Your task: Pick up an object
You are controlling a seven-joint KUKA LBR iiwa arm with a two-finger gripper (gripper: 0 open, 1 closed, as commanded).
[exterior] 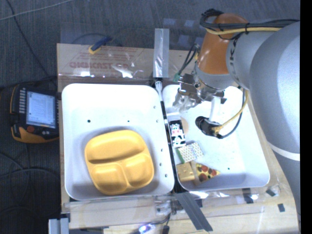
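Observation:
A yellow divided tray (120,160) lies in the left bin (78,99), toward its front. Along the right bin's (248,172) left side lie several small items: a black-and-white patterned piece (177,133), a green-checked white packet (190,151), a tan block (185,171) and a small pizza-slice toy (206,171). My gripper (186,95) hangs over the back left corner of the right bin, under the orange wrist band (214,52). It sits behind and apart from the small items.
A clear plastic sheet (109,65) over brown board lies behind the left bin. A handheld pendant with a lit screen (36,113) rests on the floor to the left. The grey arm (275,77) covers the right bin's back right part.

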